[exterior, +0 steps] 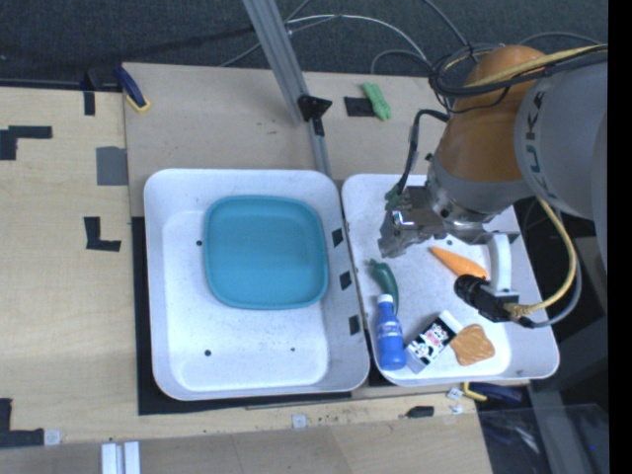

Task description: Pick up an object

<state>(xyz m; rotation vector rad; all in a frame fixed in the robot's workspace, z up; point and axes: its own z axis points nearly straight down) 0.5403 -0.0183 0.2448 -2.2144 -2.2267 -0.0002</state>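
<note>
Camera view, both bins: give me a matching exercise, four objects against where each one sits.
Things:
1. teal plate
2. orange carrot
3. blue bottle
4. black-and-white box

Places:
A. right bin, near its front edge, between the blue bottle and a tan piece
B. right bin, just below the gripper, toward the right wall
C. left bin, filling its middle
D. right bin, along its left wall, under a green-handled tool

Pairs: 1-C, 2-B, 3-D, 4-A
</note>
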